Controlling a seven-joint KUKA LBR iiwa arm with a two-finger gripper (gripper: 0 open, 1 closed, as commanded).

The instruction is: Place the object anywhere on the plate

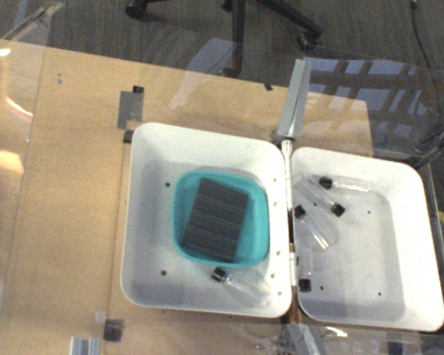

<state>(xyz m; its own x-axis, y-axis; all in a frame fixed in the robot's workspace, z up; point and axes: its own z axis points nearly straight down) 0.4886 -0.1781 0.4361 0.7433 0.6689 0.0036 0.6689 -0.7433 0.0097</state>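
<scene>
A teal plate (259,217) sits in the middle of the left white bin (144,228). A dark grey ribbed block (216,220) lies flat on the plate, inside its rim. A clear tube with a black cap (235,282) lies on the bin floor just in front of the plate, touching or nearly touching its edge.
The right white bin (405,249) holds several clear tubes with black caps (323,200) near its left wall. A metal post (293,101) stands behind the seam between the bins. An office chair base (233,7) is on the floor beyond the bench.
</scene>
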